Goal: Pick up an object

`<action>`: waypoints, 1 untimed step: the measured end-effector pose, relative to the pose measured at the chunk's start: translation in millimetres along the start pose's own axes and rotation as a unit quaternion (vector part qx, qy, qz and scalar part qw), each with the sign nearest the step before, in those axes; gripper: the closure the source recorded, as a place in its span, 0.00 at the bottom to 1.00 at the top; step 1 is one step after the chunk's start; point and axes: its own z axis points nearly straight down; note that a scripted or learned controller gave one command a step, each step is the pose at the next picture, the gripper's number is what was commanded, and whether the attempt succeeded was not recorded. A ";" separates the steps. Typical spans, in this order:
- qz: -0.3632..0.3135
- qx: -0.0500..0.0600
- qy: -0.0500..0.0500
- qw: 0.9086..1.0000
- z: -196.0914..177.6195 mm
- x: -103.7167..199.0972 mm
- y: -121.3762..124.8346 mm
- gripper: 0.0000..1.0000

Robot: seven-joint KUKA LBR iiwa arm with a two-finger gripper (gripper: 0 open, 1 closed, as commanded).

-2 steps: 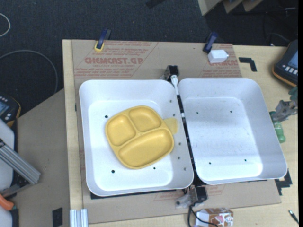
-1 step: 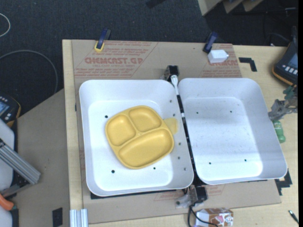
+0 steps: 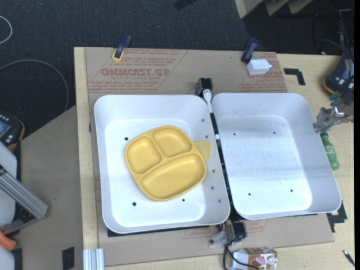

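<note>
Yellow divided plate [image 3: 165,162], three compartments, lies flat in the left bin [image 3: 112,117], roughly centred, rotated slightly off square. A small yellow piece [image 3: 203,148] sits just beside its right edge. Right bin [image 3: 292,111] adjoins on the cardboard-covered worktop [image 3: 169,66]. Claw [image 3: 333,117] at the right bin's far right rim, well apart from the plate; whether it is open or closed cannot be told. Green object [image 3: 330,151] lies along that rim below it.
</note>
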 end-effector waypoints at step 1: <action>0.000 -0.009 -0.003 1.000 -301.6 5.6 -2.4 1.00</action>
